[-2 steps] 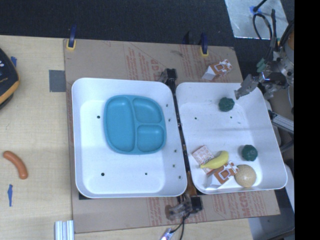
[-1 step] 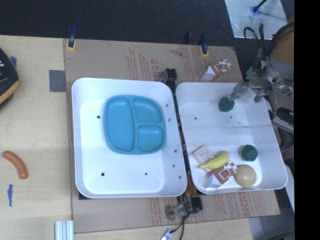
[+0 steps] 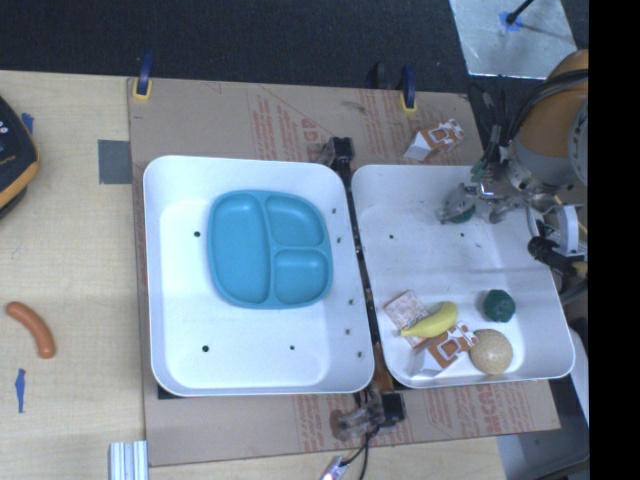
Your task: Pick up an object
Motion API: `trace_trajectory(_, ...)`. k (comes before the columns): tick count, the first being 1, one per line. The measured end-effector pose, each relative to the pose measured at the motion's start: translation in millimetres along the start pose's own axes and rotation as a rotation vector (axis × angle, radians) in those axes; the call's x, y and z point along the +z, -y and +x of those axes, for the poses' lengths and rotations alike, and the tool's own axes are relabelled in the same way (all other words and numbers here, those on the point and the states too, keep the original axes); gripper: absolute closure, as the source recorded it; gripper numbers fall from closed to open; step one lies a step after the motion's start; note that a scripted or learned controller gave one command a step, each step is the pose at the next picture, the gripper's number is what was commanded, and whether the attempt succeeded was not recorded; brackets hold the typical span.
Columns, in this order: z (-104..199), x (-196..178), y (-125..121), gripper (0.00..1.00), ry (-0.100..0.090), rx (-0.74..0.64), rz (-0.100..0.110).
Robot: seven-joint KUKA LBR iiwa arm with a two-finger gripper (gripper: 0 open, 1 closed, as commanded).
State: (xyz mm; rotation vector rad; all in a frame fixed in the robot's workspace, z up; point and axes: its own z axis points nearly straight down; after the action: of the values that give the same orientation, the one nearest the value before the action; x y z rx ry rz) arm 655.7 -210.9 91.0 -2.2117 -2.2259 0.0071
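From my feed I see a pale wooden bench (image 3: 70,258) with a brown cardboard sheet (image 3: 250,118) clamped across it, dark carpet (image 3: 250,18) beyond the cardboard's far edge, and a grey floor patch (image 3: 500,38) past its far right corner.

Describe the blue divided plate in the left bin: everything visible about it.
The blue divided plate is light turquoise, smooth, and looks like plastic. Its outline is a rounded square, split by raised ridges into three compartments: one long section along its left side and two smaller ones stacked on its right. It lies flat and right side up on the floor of the left bin, a little above the middle, turned slightly off square to the walls. It touches just the bin floor.
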Motion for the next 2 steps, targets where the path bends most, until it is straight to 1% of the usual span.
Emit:
trace_trajectory(1, 39, -1, -1, 0.0, -0.001, 0.0, -0.001)
trace_trajectory(2, 19, -86, 96, 0.0, 0.0, 0.003, -0.003)
